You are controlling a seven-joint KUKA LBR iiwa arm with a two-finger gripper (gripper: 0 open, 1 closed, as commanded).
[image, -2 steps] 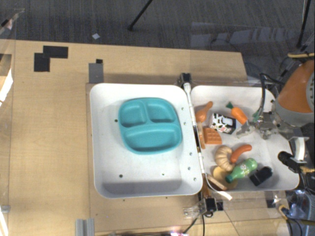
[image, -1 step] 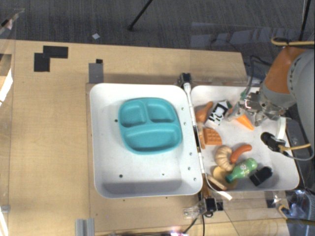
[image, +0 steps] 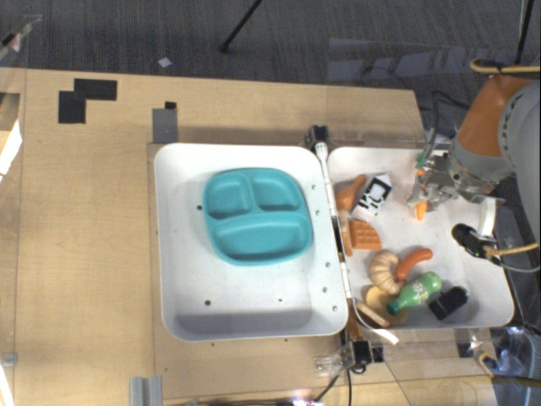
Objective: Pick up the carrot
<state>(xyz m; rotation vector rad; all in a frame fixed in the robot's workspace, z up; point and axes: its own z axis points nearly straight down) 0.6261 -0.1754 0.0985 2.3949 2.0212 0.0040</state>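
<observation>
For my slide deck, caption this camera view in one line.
Arm's pincer over the right bin with a small orange carrot at its tip; teal tray in left bin.

The carrot is a small orange piece in the right bin's upper part, close to that bin's far right corner. It seems to stand nearly upright (its narrow shape runs top to bottom), though it is too small to tell more.
</observation>
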